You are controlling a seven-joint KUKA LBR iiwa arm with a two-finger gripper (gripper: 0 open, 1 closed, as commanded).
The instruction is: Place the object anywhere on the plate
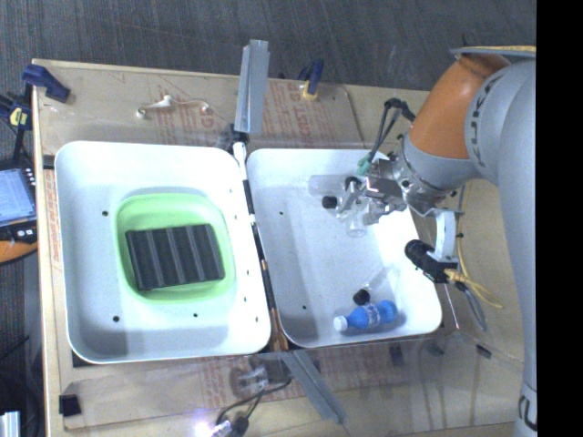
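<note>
Your arm [478, 126] comes in from the right with its orange band above the wrist, bent down over the right bin [301, 280]. Its gripper [357, 206] hangs over that bin's upper middle, well above the bottle. You cannot tell how wide the claw stands, nor whether anything sits in it; the metal parts there blur together.

The object, a small plastic bottle [369, 318] with a blue label and white cap, lies on its side near the right bin's lower wall. A small dark piece sits just beside it, too small to identify.

The green plate [171, 212] rests in the left bin [82, 244], carrying a dark ribbed insert [173, 255].
</note>
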